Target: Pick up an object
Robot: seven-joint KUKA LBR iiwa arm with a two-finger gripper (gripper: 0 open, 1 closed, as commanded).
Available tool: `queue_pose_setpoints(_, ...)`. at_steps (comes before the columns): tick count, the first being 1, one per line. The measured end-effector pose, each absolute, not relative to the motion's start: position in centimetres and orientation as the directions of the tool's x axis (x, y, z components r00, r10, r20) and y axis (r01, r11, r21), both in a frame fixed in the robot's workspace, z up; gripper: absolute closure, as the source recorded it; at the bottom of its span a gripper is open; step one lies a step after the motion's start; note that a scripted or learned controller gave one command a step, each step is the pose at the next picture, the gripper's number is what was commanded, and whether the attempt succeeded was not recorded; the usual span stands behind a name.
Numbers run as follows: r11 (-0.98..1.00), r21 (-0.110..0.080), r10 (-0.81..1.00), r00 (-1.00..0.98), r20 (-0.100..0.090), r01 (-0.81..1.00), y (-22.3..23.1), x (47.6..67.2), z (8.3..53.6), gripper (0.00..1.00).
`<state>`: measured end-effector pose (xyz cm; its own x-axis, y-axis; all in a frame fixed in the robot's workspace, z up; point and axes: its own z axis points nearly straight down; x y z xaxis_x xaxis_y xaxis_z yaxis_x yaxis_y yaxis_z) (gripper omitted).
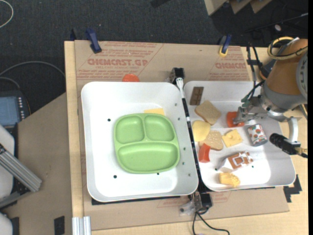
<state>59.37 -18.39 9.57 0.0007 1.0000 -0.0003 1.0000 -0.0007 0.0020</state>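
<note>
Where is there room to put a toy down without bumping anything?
The left bin has bare white floor all around the green tray, widest along the front edge and the left wall. The right bin is crowded with toy food; its barest patch is the front right corner, right of the yellow piece.
</note>
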Motion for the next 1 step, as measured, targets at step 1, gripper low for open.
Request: queue_pose_setpoints(1,-0.001,0.001,1.000,0.001,0.000,1.000,-18.39,59.34,9.49,0.00)
